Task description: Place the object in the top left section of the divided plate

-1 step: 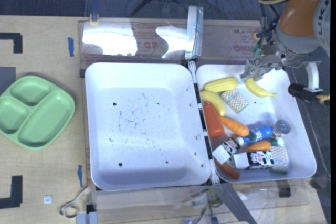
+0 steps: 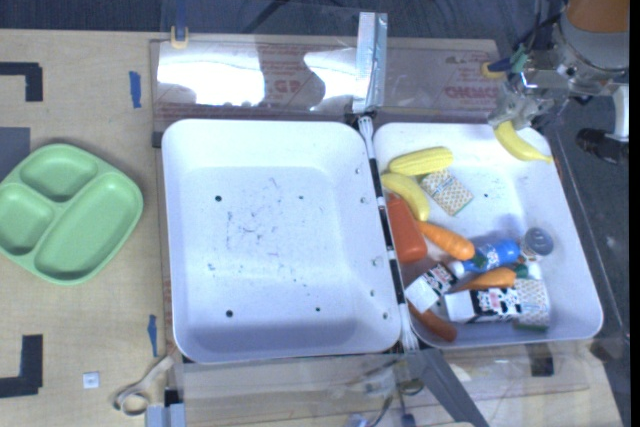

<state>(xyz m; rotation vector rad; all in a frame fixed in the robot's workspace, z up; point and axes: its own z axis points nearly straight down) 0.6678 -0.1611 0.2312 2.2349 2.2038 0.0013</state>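
Where the arm reaches in at 2 o'clock of the camera view, the gripper [image 2: 519, 108] hangs over the far right corner of the right bin [image 2: 584, 307]. A yellow banana [image 2: 522, 143] lies just under it, at the gripper's 6 o'clock, tilted, over the bin's upper right rim. The two look to touch. Whether the gripper is clamped on the banana or apart from it: cannot tell from this angle.

The divided plate [image 2: 118, 237], green, sits on the bench at 9 o'clock of the frame, well apart from the banana, with the left bin [image 2: 270, 225] between them. Its top left section [image 2: 58, 170] lies at the plate's 11 o'clock.

Right bin contents: a corn cob [image 2: 420, 159] at the bin's 11 o'clock, and a second yellow piece [image 2: 405, 192] just beside it at its 7 o'clock. A carrot [image 2: 446, 238] lies near the middle. A blue bottle [image 2: 492, 253] is at 5 o'clock of the carrot, and small cartons [image 2: 505, 301] cluster by the near wall.

Scissors [image 2: 136, 393] lie on the bench at 7 o'clock of the frame.
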